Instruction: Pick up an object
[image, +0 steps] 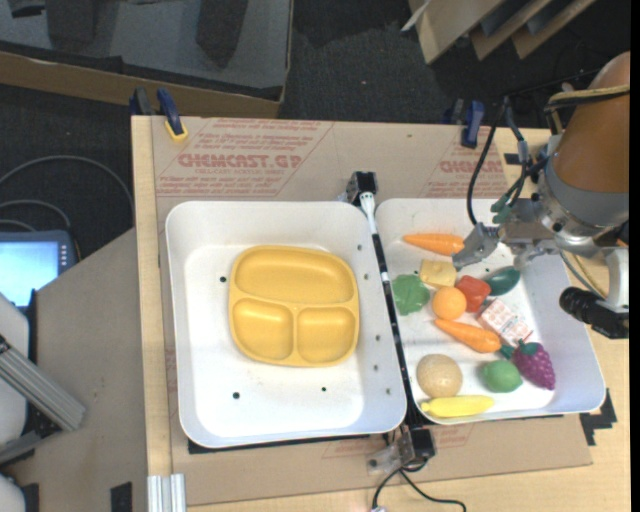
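Note:
The right bin (585, 395) holds several toy foods. Among them are an orange carrot (435, 241), a pale yellow block (437, 272), a green leafy piece (409, 294), an orange ball (449, 303), a red piece (472, 291) and a teal piece (503, 280). My gripper (497, 250) hovers over the back of this bin, just above the red and teal pieces. It is open, with nothing between its fingers (473, 250).
Nearer the front lie a second carrot (468, 335), a white and red packet (505, 322), purple grapes (536, 365), a green lime (501, 376), a beige ball (439, 375) and a yellow banana (458, 405). The left bin (195, 300) holds a yellow divided plate (293, 304).

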